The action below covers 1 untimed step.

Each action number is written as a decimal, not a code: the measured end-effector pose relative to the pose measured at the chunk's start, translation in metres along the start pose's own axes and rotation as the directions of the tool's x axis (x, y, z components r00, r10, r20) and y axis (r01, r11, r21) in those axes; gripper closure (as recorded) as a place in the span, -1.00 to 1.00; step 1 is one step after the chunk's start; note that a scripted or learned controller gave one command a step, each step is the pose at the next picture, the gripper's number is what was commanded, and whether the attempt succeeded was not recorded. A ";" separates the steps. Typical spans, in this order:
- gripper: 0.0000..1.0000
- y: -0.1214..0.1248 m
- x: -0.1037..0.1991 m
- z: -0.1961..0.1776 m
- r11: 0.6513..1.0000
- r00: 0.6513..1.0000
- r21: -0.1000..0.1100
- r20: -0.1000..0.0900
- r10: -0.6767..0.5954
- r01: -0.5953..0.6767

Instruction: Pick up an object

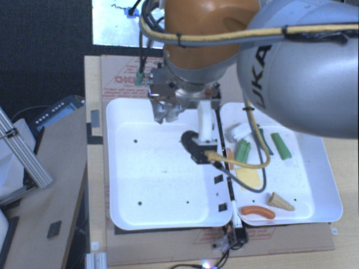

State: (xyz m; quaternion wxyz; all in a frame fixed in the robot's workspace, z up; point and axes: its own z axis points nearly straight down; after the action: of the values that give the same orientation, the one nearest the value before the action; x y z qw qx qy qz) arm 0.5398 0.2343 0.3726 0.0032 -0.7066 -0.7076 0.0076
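Observation:
My gripper point(166, 113) hangs below the orange wrist band, over the back of the left white bin point(129, 206), close to its far rim. No object shows at its tip. The objects lie in the right bin point(325, 192): two green pieces point(242, 150) point(281, 145), a flat yellow piece point(250, 177), a tan cone point(279, 202), an orange sausage-shaped piece point(258, 212) at the front rim, and a small white item point(238, 132) near the back. The arm hides the back of the right bin.
The two bins meet at a central ridge point(229, 190). Both rest on a cardboard sheet point(120, 80) on the bench. A grey device point(56, 112) and metal rails point(22, 153) stand off to the left, outside the bins.

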 end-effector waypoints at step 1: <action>1.00 -0.008 0.000 -0.062 1.000 1.000 -0.020 -0.009 -0.003 0.003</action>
State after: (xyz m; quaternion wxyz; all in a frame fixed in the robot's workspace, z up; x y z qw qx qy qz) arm 0.5327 0.2342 0.4343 -0.0007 -0.7055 -0.7087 -0.0029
